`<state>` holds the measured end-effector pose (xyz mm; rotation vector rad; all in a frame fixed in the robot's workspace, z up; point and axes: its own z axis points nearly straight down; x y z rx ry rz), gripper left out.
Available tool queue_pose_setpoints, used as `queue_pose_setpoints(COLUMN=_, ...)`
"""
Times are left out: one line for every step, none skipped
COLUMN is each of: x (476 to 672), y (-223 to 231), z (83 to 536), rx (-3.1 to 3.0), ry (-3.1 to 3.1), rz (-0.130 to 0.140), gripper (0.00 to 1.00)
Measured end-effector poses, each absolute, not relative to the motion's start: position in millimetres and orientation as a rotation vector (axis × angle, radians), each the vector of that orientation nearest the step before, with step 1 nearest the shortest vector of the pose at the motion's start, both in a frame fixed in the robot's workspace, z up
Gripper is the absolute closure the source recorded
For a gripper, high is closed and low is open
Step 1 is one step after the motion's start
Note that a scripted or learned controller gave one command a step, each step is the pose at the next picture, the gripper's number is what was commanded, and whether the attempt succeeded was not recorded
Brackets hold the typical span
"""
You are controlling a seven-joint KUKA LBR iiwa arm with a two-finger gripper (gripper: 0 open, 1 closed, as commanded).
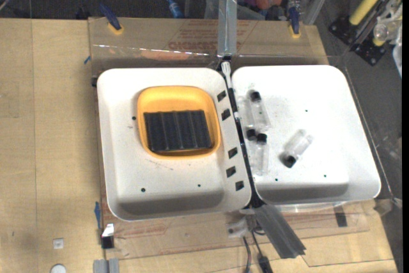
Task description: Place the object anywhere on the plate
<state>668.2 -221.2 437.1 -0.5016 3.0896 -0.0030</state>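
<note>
Two shallow white bins are set side by side on the light wooden bench (38, 105), so that things can be carried from one into the other.

In the left white bin (115, 163), an orange-yellow plastic plate with rounded corners (146, 102) is laid flat near the middle, well apart from the bin walls. On it a dark, ribbed, rectangular block (177, 130) is seen, lying flat with its ribs running away from the camera. Most of the plate's floor is covered by it, and only the orange rim is left visible around it. If this block is the object meant by the task, it is already resting inside the plate, and the placing can be judged as done.

Between the bins, a thin raised edge with a row of small black marks (230, 134) is found where the two walls meet.

In the right white bin (332, 99), three small clear vials with black caps are scattered. Two of them, the upper vial (255, 107) and the lower vial (259, 145), are lying close to the dividing edge. A third vial (296, 148) is lying tilted nearer the middle, apart from the others. They seem to be kept here as spare things to be picked.

Whether the gripper is wide, narrow or holding something cannot be told.
</note>
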Motion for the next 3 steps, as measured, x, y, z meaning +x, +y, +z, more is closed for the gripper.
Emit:
queue_pose_setpoints(x=668.1, y=-222, z=437, rx=-0.988, ry=2.97, rz=-0.004, gripper=1.0)
queue_pose_setpoints(x=667.7, y=-221, z=419, rx=-1.463, ry=2.775, rz=0.003, gripper=1.0)
queue_pose_setpoints(x=667.8, y=-221, z=419, rx=-1.891, ry=2.5, rz=-0.001, gripper=1.0)
